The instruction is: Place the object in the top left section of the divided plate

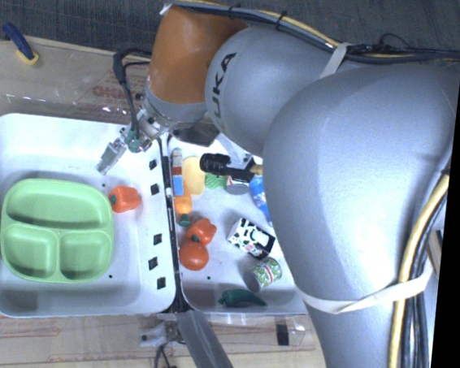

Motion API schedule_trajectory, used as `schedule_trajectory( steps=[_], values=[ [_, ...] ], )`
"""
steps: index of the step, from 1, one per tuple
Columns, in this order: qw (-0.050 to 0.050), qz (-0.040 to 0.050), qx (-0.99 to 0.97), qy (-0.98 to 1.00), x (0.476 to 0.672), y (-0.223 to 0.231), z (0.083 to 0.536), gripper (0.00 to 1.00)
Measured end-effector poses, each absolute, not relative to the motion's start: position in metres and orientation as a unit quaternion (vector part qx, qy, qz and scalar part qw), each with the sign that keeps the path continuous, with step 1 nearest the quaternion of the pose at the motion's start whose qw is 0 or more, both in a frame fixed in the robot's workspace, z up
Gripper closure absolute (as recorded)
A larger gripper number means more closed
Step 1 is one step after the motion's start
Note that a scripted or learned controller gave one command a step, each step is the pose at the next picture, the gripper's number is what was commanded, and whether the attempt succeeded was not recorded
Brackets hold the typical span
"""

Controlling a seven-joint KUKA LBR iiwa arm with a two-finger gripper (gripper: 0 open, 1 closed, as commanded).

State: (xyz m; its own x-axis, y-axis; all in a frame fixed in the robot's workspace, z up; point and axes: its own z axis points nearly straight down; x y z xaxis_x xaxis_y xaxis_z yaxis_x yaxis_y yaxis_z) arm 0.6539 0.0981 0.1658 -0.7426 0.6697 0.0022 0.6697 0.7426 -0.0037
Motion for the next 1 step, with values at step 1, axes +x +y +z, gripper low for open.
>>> schedule_trajectory(
  steps=[1],
  values=[
    [-0.001,0.0000,-0.277,-0.961,0.6481,0.1682,0.1570,0.00]
  ],
)
